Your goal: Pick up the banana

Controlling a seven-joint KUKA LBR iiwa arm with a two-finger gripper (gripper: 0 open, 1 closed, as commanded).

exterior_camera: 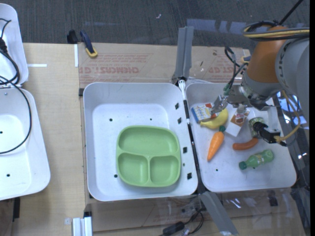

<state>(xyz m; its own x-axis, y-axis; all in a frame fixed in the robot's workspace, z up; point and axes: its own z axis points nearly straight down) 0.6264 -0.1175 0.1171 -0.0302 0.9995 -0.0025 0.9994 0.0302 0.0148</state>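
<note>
Your gripper (220, 103) sits at the banana (217, 120), which lies just below it in the right bin (246, 181); I cannot tell its state. The banana looks light, smooth, bruisable: take its curved middle.

The right bin (275, 181) is crowded near its back: a blue carton (200, 113), the banana (217, 120) and a carrot (215, 145) lie close together, with a sausage (244, 144) and green bottle (256, 159) to the right. Its front strip is bare. In the left bin (98, 132) a green tray (148, 156) takes the middle; the back lies open
</note>
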